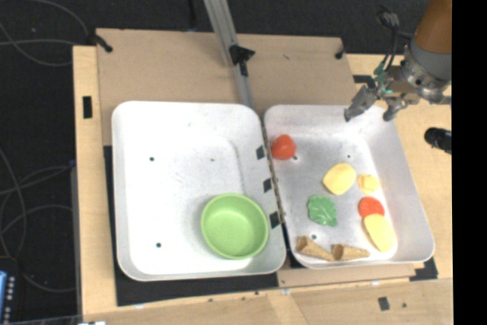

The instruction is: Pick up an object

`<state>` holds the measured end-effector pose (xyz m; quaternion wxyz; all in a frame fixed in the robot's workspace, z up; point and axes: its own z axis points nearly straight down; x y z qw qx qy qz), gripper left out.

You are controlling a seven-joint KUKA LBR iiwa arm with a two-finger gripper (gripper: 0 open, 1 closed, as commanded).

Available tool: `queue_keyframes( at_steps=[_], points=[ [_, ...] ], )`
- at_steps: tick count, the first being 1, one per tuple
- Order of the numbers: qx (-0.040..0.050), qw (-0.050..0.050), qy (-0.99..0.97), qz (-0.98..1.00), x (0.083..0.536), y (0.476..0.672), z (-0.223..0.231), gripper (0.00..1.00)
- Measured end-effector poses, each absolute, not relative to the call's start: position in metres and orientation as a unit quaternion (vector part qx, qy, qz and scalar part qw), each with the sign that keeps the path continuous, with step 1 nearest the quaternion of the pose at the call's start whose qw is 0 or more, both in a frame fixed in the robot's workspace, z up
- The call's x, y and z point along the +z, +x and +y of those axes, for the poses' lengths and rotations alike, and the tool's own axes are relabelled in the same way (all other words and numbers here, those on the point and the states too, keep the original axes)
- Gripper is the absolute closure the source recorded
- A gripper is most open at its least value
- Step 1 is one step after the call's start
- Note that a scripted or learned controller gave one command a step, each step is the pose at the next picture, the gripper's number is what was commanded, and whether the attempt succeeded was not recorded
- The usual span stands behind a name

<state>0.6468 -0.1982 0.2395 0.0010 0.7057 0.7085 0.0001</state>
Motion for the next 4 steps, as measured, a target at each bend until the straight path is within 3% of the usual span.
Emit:
queue_keyframes(
  at_steps=[1,4],
  points=[
    [-0.0007,0.001,0.706,0.709,0.24,0.647,-0.199,0.0],
    [-0.0026,0.0,0.705,0.709,0.098,0.658,-0.198,0.0]
  ],
)
